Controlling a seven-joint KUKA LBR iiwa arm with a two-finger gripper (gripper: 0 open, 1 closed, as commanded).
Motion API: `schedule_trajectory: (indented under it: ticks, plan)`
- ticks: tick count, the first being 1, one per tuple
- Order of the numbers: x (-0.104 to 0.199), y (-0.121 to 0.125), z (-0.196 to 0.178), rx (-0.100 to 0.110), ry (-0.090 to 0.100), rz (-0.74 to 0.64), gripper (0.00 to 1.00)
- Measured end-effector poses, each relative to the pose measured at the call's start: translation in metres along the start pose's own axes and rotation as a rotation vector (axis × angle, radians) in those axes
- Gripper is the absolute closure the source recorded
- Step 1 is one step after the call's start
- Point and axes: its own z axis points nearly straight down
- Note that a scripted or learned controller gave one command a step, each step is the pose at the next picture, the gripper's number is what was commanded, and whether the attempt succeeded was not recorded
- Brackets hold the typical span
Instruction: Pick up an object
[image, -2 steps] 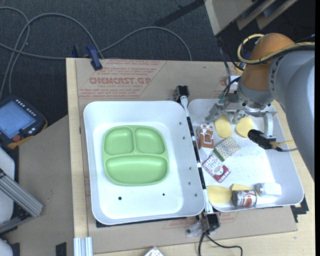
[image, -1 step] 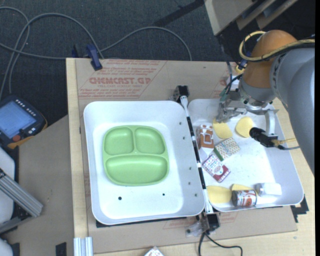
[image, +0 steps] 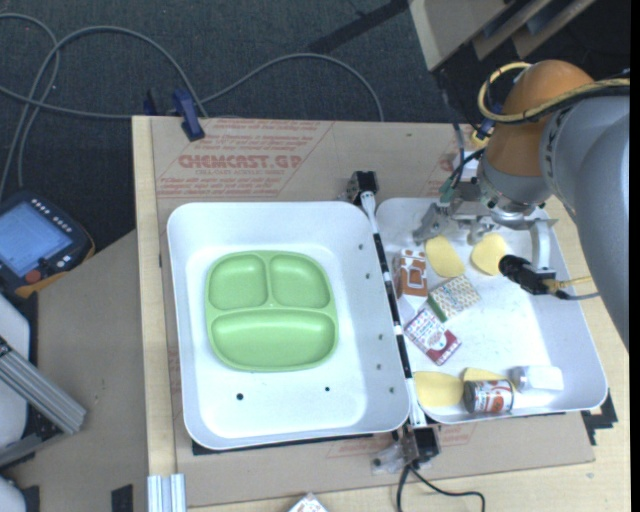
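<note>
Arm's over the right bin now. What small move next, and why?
Probably a short straight descent. The gripper hovers at the far end of the right bin, between two yellow pieces, with nothing visibly held. Lowering onto the nearer one seems best; the green tray in the left bin is far off.

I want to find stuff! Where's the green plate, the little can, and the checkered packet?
green plate (image: 270, 310): camera view, on its big lower compartment.
little can (image: 490, 397): camera view, on its side.
checkered packet (image: 455, 296): camera view, on its middle.

High fixed camera slants down over both bins (image: 190, 330).
</note>
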Motion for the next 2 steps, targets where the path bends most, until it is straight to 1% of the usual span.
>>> schedule_trajectory:
  ticks: [1,2]
  plan:
    - [0.001,-0.012,0.011,0.006,0.001,0.002,0.0]
    - [0.001,-0.011,0.0,0.004,0.001,0.002,1.0]
